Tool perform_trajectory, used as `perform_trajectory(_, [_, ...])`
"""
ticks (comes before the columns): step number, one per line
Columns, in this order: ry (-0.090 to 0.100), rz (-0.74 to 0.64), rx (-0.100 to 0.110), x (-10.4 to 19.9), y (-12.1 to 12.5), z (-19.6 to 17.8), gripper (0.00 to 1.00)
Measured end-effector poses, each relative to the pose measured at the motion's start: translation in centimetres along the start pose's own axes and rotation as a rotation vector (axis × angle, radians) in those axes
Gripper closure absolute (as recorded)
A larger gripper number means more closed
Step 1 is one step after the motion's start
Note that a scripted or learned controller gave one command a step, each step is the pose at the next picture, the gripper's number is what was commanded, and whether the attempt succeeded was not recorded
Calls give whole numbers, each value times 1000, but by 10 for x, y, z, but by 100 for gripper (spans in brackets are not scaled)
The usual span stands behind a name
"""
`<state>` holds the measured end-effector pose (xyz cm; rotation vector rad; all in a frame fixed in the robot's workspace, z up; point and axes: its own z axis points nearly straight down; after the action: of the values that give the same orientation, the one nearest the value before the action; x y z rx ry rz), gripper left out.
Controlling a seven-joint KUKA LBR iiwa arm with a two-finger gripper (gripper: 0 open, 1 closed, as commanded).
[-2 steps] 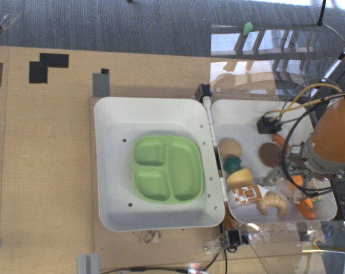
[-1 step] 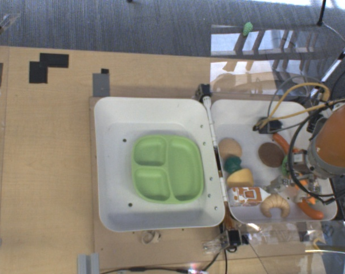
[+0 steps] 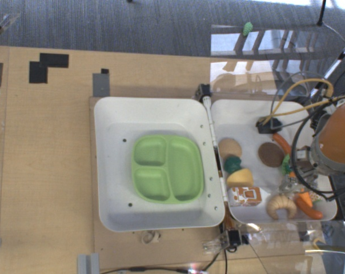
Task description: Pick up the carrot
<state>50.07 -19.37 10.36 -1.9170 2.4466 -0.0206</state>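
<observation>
You've got a tan counter point(image 3: 47, 170) with black patches point(image 3: 47, 66), two white bins point(image 3: 112, 153), a light green tray point(image 3: 167, 168), an orange carrot point(image 3: 281, 142) with green top, a brown disc point(image 3: 270, 154), a teal lump point(image 3: 233, 164), and a tan croissant point(image 3: 281, 205).

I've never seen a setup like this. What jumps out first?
A bright green divided plate sits alone in the left bin. The right bin is crowded with toy food, including a croissant near the front and a carrot by the robot arm reaching in from the right.
</observation>
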Motion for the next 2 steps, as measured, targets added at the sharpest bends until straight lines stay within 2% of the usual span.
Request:
perform_trajectory(1, [5, -605, -21, -20, -80, 18, 100])
perform_trajectory(2, [-10, -614, -22, -31, -79, 18, 0])
